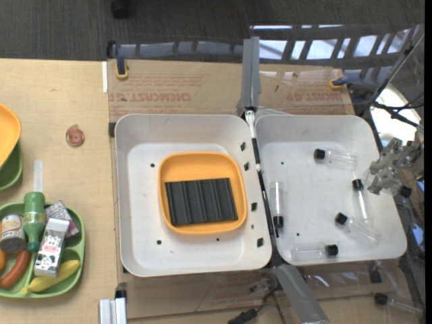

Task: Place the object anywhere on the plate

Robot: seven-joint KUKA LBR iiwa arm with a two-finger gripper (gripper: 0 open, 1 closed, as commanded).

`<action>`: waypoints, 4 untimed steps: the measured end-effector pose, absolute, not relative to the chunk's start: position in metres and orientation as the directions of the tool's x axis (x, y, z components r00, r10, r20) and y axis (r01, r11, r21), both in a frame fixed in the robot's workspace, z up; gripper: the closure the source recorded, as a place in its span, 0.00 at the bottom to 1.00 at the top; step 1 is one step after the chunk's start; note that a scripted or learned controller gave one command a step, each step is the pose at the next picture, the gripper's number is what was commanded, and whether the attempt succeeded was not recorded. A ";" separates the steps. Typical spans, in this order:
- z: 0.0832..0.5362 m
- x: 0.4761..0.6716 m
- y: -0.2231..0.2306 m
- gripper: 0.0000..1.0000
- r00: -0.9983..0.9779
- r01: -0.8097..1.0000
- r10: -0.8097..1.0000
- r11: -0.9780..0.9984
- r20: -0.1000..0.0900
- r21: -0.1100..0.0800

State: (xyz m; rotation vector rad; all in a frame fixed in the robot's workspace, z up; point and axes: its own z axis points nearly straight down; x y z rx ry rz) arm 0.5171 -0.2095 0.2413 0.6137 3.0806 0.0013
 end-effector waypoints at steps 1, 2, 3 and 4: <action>0.317 0.597 -0.202 1.00 -0.991 0.137 0.137 0.991 -0.006 0.001; 0.410 0.642 -0.222 1.00 -1.000 -0.006 -0.006 1.000 -0.006 0.000; 0.443 0.660 -0.222 1.00 -0.940 -0.341 -0.341 0.940 -0.007 -0.001; 0.443 0.660 -0.222 0.00 -0.940 -0.341 -0.341 0.940 -0.007 -0.001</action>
